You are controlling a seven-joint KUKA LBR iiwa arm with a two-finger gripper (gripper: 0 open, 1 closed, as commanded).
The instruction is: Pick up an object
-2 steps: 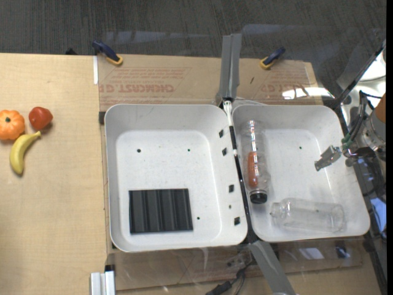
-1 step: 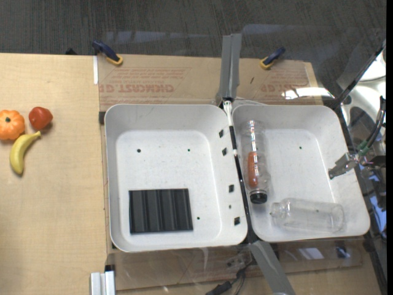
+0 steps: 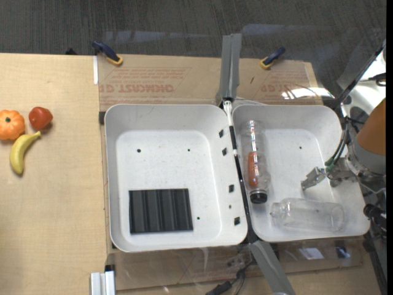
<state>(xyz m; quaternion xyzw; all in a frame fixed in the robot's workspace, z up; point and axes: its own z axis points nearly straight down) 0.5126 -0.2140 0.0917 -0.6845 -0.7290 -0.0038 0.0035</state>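
Clear plastic bottle, lying just below the gripper, may roll away on contact; I cannot tell the jaw state.

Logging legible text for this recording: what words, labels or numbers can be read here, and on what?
"CHEMCAST GP": red print, upside down, on the brown cardboard sheet behind the two bins; partly faint.
Red-orange label on the clear tube-shaped bottle in the right white bin: too small to read.
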